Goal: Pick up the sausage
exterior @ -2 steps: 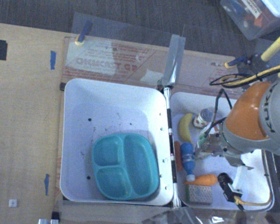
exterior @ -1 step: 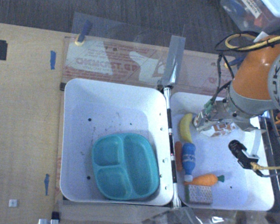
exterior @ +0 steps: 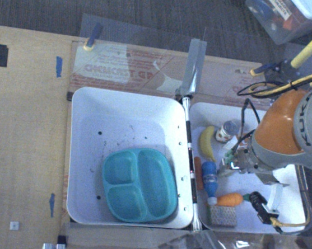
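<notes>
My arm bends low over the right bin; my tool's state I cannot tell. The sausage hugs that bin's left wall.

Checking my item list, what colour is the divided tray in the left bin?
Teal, a blue-green; the divided tray shows plainly in the camera view.

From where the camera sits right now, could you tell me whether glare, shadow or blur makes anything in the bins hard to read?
In the camera view the light is even and soft; the left bin is bright white without washing out the teal tray. The arm shades the right bin faintly. The clear plastic sheet at the bottom edge carries small glints. The sausage by the divider looks slightly soft but readable.
</notes>
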Controlling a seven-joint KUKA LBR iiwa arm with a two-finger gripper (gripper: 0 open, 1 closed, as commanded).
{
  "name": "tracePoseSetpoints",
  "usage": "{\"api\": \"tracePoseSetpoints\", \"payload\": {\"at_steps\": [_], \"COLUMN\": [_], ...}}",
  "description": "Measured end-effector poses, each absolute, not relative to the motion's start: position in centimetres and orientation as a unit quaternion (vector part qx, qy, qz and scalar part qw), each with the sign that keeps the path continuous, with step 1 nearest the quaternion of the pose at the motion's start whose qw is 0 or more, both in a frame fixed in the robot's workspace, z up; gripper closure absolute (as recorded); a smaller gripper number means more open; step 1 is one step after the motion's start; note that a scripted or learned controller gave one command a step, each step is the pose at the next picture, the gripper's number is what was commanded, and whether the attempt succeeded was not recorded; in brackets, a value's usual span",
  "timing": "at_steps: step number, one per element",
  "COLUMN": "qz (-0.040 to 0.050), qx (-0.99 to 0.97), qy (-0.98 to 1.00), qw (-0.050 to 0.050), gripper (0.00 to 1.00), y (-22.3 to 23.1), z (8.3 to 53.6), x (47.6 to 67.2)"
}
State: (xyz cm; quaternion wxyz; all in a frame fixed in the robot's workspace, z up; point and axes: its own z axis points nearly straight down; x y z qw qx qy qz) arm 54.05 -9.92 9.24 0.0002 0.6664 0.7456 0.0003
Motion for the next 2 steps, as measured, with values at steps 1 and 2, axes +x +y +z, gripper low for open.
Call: {"api": "tracePoseSetpoints", "payload": {"at_steps": [1, 2], "qz": [0.0002, 0.0], "qx": [0.682, 0.589], "qy": [0.731, 0.808], "qw": [0.001, 0.0], "gripper": [1.0, 1.0], "y": [-8.3, -12.1], "z": [22.9, 10.9], "x": [59.0, 55.9]}}
